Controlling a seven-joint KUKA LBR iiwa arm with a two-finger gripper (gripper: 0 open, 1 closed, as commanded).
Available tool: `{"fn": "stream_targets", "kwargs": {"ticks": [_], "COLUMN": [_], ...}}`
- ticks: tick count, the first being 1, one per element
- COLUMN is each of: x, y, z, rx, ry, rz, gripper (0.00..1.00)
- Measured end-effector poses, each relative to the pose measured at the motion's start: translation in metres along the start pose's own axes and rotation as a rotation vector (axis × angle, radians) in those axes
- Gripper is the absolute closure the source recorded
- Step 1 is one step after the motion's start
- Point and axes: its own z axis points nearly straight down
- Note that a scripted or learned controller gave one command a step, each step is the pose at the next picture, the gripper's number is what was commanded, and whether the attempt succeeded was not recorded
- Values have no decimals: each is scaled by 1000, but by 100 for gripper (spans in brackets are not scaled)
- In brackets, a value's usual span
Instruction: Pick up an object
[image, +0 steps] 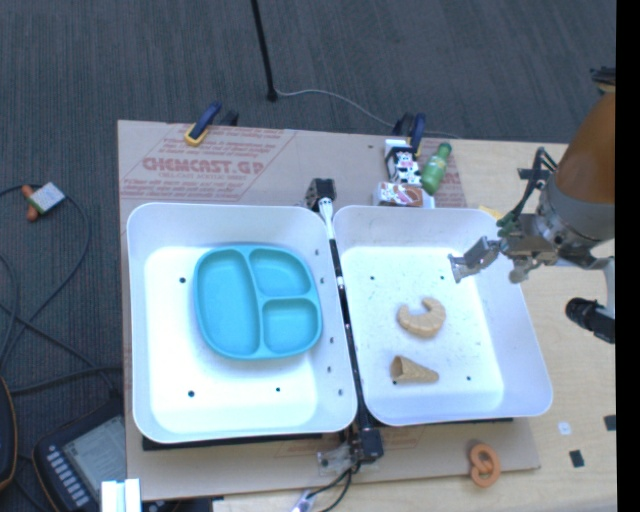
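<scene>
Two tan toy food pieces lie in the right bin (520, 330): a curved C-shaped piece (422, 318) near its middle and a cone-shaped wedge (412, 371) just in front of it. My gripper (492, 264) hangs over the bin's far right part, up and to the right of the curved piece and apart from both pieces. Its fingers (467, 262) stand open, and only white bin floor shows between them. A blue divided plate (258, 301) rests in the left bin (160, 380).
Beyond the bins' far edge on the cardboard stand a small green bottle (434, 168), a patterned packet (402, 190) and clamps. An orange ring (484, 463) lies on the bench in front of the right bin. The bins' shared wall (340, 300) runs down the centre.
</scene>
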Motion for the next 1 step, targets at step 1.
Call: {"fn": "stream_targets", "kwargs": {"ticks": [1], "x": [-6], "y": [-12], "z": [128], "rx": [4], "ry": [1], "rz": [1], "gripper": [0]}}
